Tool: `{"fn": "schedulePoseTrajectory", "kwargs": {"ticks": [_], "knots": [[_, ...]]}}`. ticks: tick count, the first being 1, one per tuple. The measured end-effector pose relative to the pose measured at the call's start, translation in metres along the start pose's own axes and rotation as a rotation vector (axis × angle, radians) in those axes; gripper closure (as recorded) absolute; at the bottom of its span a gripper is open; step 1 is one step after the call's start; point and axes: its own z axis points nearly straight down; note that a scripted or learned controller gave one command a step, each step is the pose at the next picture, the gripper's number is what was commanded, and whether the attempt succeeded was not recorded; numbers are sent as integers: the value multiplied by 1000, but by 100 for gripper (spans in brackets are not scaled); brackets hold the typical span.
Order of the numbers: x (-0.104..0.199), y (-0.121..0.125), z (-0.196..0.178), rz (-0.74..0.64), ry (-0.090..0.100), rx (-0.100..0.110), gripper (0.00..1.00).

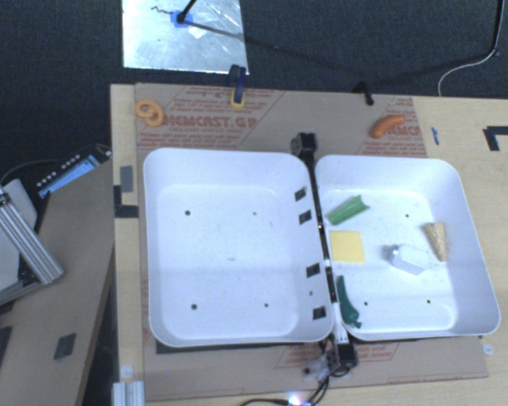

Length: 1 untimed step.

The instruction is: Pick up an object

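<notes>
Two white bins sit side by side on a brown cardboard sheet (339, 112) printed with red lettering. The left bin (229, 311) has a plain white floor marked by a few small dark dots. The things that could be picked up all lie in the right bin (466, 227).

A flat yellow square (347, 247) lies on the left part of that bin's floor, close to the seam between the bins. Just beyond it, on the far side, lies a bright green strip (348, 209), set at a slant with its right end pointing farther away. Near the seam at the near left corner lies a dark green piece (348, 304), narrow and slightly curved, running along the bin's wall. To the right of the yellow square, a little apart from it, is a small white and grey lump (404, 257); what it is cannot be told. Just to its right and slightly farther lies a tan cone (438, 239), its pointed end toward the near side.

Outside the bins, on the cardboard, an orange ring (150, 112) lies at the far left corner and an orange sausage shape (387, 126) beyond the right bin. A yellow and blue clamp (236, 87) grips the cardboard's far edge, below a shiny silver sheet (184, 24) on the dark floor.
</notes>
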Motion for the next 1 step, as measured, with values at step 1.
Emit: {"fn": "schedulePoseTrajectory", "kwargs": {"ticks": [1], "knots": [[112, 1, 0, -17, 3, -1, 100]]}}
